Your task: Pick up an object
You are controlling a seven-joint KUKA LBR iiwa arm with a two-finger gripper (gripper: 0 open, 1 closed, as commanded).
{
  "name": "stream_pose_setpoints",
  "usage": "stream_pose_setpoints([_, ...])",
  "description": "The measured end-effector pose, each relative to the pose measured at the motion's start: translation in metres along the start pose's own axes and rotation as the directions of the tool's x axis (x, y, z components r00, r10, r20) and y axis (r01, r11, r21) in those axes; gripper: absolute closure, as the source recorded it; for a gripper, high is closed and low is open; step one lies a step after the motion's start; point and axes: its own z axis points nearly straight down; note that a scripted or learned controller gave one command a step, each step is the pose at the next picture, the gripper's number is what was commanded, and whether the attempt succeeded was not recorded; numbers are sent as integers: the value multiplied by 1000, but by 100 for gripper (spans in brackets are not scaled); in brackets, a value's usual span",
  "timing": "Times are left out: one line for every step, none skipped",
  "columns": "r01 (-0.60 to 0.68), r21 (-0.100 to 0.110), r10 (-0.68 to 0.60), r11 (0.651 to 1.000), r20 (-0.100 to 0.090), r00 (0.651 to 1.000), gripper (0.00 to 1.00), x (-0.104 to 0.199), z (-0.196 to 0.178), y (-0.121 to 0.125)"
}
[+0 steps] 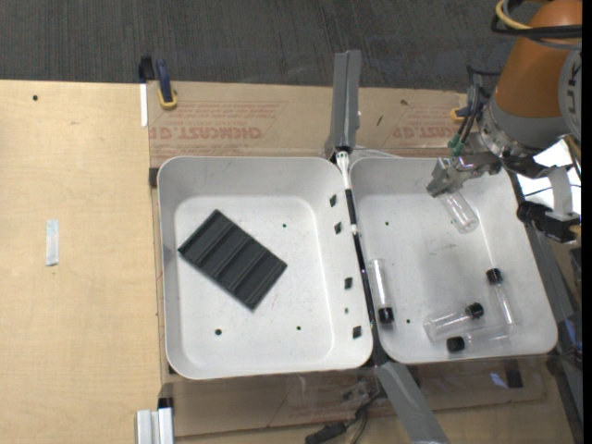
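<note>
Hanging over the right shallow white bin around 1 o'clock, the jaws seem clamped on a clear plastic tube. Four more black-capped clear tubes sit scattered toward 6. Left white bin has a ribbed dark grey slab.

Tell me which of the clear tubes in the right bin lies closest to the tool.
The capless-looking clear tube just below the tool, near the right bin's top edge. The black-capped tubes lie lower, toward the near edge.
</note>
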Motion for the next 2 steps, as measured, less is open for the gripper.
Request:
stream_pose_setpoints([-89, 0, 89, 996, 0, 996, 100, 12, 7, 35])
stream_pose_setpoints([-171, 0, 171, 985, 1, 985, 100, 45, -11, 51])
